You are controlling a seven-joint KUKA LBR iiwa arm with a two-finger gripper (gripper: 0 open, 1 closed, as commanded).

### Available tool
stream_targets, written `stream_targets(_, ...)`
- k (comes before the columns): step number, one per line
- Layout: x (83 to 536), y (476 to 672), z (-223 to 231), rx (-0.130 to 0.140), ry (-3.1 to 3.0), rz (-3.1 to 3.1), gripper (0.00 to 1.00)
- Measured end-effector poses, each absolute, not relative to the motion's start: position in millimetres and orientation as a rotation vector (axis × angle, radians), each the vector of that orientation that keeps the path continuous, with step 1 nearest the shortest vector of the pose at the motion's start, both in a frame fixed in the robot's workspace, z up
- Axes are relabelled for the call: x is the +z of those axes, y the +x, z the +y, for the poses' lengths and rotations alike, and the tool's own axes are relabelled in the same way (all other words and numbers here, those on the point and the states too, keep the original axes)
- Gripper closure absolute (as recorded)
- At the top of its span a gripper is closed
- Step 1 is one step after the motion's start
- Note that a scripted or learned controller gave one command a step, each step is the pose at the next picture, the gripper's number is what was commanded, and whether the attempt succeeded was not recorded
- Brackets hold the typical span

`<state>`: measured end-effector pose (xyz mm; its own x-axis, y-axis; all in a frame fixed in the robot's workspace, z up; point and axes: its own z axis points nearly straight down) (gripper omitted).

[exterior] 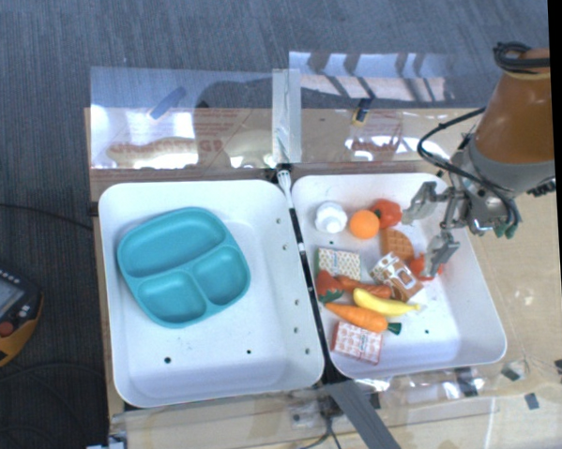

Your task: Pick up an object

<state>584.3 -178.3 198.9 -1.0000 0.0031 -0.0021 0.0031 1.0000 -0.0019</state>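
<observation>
The right bin (474,321) holds a pile of toy food: an orange ball (363,224), a red tomato (386,210), a white cap (330,217), a yellow banana (384,303), a carrot (356,313), a green-patterned packet (339,262), a red packet (359,341) and a small brown-and-white box (394,272). My gripper (431,227) hangs over the right side of this bin, its two fingers spread open, one near the tomato and one by the box. Nothing sits between the fingers.
The left bin (157,366) carries a teal divided plate (182,264). Clear plastic walls (280,116) rise behind both bins. The grey and orange arm (515,122) reaches in from the upper right. A black device (4,313) lies on the floor at far left.
</observation>
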Motion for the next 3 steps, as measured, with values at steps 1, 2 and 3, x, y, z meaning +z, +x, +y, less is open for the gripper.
stream_targets(1, 98.9, 566.2, -168.3, -0.005, 0.120, 3.127, 0.00)
stream_targets(2, 92.8, 522.8, -107.0, -0.013, 0.291, 3.100, 0.00)
stream_targets(3, 91.1, 538.5, -101.3, -0.008, 0.438, 3.097, 0.00)
